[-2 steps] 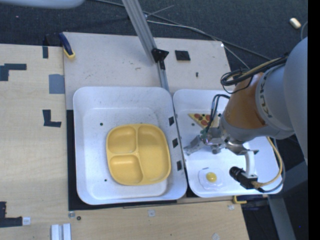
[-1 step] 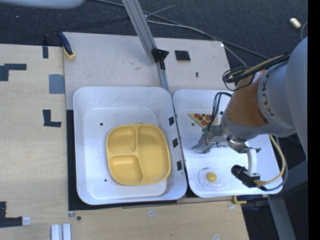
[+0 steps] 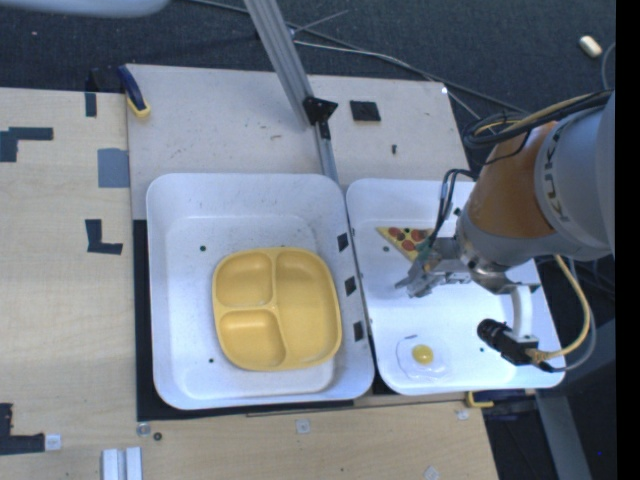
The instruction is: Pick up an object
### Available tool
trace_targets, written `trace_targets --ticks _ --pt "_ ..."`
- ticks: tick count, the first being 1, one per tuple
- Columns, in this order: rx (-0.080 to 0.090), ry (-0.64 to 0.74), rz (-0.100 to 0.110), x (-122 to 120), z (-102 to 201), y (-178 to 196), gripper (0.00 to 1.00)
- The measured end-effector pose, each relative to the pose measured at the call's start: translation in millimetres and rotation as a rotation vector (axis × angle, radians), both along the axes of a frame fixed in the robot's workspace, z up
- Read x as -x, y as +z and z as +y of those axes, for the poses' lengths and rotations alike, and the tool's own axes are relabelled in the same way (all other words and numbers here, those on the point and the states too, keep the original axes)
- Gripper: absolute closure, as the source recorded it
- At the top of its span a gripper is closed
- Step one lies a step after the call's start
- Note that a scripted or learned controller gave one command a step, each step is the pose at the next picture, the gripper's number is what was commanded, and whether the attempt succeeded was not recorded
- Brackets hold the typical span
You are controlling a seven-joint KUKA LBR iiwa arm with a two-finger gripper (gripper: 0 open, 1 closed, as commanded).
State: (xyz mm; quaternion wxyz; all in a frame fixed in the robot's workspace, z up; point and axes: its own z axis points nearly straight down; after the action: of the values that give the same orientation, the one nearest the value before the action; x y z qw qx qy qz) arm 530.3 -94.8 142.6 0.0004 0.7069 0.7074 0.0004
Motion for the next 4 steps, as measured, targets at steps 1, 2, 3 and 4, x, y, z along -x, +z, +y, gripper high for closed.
trace_targets --ticks 1,2,3,4 --pt "0.001 0.001 -0.002 -4 3 62 1.0" --pt "0.0 0.0 0.0 -4 3 88 1.0" --pt "-0.001 0.006 0.003 -8 65 85 1.0" --pt "-0.001 0.005 0.005 -8 119 73 1.0"
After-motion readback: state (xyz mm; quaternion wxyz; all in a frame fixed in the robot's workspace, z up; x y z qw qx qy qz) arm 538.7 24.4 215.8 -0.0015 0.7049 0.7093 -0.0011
